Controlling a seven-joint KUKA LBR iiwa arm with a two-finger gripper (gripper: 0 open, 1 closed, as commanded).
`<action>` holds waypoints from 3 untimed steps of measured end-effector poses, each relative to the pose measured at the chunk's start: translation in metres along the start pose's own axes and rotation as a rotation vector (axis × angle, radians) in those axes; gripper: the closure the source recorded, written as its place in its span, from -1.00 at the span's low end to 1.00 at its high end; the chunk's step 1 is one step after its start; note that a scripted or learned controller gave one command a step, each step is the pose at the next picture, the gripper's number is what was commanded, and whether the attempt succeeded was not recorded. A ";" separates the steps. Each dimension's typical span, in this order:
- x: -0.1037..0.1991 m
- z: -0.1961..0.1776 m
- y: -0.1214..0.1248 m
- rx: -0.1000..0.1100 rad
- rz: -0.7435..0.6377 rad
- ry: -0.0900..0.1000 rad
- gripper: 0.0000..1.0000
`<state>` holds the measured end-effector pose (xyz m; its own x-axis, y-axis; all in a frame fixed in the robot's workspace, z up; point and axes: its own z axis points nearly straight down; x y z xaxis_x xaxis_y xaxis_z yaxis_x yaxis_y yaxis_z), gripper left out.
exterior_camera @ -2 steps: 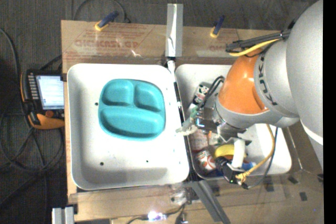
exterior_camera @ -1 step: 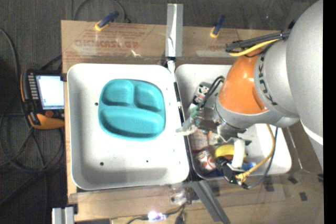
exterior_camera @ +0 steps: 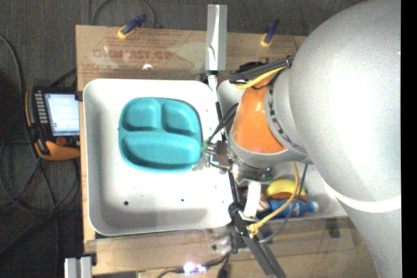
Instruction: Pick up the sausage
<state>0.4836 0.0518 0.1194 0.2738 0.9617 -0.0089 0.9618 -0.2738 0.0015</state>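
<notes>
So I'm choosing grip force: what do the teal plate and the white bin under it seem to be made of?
The teal plate looks like moulded plastic, matte, with soft rounded compartment edges. The white bin looks like smooth, slightly glossy plastic, with rounded corners and a faint sheen, though that is a guess.

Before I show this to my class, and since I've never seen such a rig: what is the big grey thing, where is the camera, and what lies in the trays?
One camera looks down from above the bench. The big grey shape is a robot arm reaching in from the right, with an orange band above its wrist. It covers most of the right bin, so its gripper's state can't be judged. Beneath it peek a yellow item and a blue item; I can't make out a sausage. The left bin holds a teal divided plate. Left of the bench sits a handheld controller.
</notes>
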 end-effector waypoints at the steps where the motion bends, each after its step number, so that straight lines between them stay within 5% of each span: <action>1: 0.010 0.013 0.019 0.002 0.165 -0.023 -1.00; 2: 0.015 0.018 0.033 -0.004 0.122 -0.031 -1.00; 3: 0.075 -0.064 0.113 0.004 0.292 0.001 -1.00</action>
<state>0.6128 0.0939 0.1825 0.5388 0.8424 -0.0078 0.8424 -0.5388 -0.0002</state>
